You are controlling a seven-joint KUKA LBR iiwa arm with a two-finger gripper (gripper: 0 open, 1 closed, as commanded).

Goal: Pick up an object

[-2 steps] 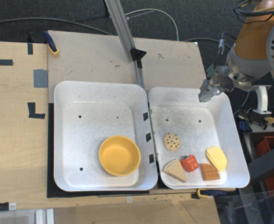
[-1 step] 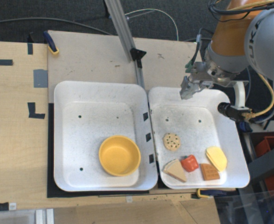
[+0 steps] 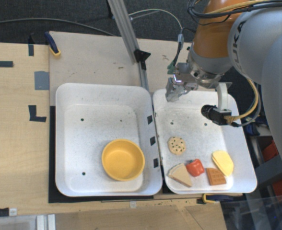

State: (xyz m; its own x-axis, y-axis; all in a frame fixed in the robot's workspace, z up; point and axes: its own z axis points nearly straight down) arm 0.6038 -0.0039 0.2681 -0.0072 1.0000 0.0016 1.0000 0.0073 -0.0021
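guessing the cookie [image 3: 177, 145] is light, stiff; pinch its edges. gripper [image 3: 173, 94] hovers far off, grip state unclear.

I see the gripper [image 3: 175, 93] over the right bin's [image 3: 237, 128] far left corner. Nearer the camera from it lie a cookie [image 3: 177, 145], tomato [image 3: 195, 167], bread wedge [image 3: 181, 175], cracker [image 3: 216, 176] and yellow piece [image 3: 223, 162]. Down-left, a yellow bowl [image 3: 123, 159] sits in the left bin [image 3: 83, 104].
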